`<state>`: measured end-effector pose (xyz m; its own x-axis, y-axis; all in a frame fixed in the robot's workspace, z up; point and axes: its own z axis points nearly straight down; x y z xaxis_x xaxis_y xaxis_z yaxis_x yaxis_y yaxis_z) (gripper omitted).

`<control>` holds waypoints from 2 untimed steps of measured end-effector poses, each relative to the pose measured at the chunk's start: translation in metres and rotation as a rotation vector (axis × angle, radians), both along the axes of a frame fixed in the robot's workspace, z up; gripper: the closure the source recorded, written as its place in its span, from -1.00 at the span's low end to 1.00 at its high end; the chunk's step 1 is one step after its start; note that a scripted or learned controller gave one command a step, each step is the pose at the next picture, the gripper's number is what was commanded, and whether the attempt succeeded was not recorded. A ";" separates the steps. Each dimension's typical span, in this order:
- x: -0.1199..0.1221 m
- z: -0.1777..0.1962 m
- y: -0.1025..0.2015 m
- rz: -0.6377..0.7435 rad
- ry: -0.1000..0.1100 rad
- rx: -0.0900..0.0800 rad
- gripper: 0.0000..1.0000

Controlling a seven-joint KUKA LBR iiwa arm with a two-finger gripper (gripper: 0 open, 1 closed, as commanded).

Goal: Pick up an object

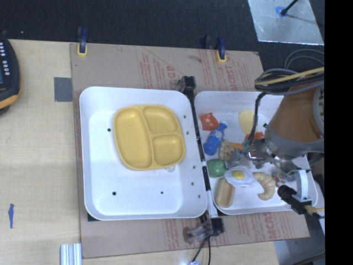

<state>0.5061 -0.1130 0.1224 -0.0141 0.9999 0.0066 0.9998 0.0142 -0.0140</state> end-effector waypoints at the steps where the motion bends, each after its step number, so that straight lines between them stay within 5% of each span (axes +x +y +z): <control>1: 0.038 -0.032 0.021 -0.005 -0.013 -0.007 -1.00; 2: 0.103 0.077 0.045 -0.005 -0.026 -0.007 -1.00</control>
